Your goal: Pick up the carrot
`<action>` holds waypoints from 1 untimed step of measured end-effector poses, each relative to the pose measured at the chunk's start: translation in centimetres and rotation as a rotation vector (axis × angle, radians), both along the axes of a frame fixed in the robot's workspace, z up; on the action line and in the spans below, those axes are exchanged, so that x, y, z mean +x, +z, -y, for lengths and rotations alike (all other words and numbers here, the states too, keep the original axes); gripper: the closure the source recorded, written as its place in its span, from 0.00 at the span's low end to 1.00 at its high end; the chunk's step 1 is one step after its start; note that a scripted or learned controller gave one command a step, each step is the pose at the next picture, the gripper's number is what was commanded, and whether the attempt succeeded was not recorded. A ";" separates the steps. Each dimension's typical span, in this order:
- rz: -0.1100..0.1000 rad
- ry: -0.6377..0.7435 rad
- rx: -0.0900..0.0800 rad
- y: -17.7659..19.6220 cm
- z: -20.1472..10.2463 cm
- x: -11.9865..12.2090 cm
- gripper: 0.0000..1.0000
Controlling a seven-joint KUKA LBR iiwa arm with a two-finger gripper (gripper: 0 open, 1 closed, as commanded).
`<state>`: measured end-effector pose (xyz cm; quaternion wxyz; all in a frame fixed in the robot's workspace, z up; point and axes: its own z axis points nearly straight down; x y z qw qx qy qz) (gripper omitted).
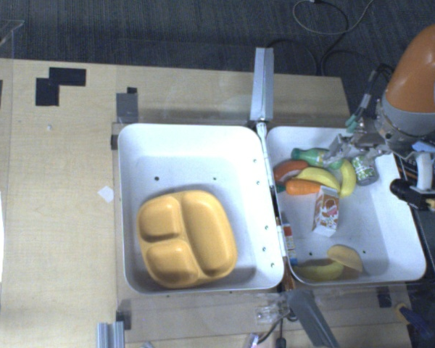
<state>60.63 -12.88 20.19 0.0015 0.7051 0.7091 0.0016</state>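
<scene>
The carrot (303,188) is orange with a small green end. It lies in the right bin (391,230) near its left wall, just below a yellow banana (328,177). My gripper (348,146) hangs over the back of that bin, above and to the right of the carrot and clearly apart from it. It sits over the green bottle (313,154) and the banana's far end. Nothing can be seen held in it.
An orange-red piece (289,169) lies just behind the carrot. A small carton (326,212), a tan bread-like piece (346,256) and a second banana (320,270) lie nearer the front. A clear jar (363,170) stands below the gripper. The left bin (138,151) holds a yellow divided tray (186,237).
</scene>
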 end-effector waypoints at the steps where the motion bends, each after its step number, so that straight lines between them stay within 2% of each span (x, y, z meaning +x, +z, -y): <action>1: 0.003 0.206 -0.003 3.1 1.5 -0.2 0.00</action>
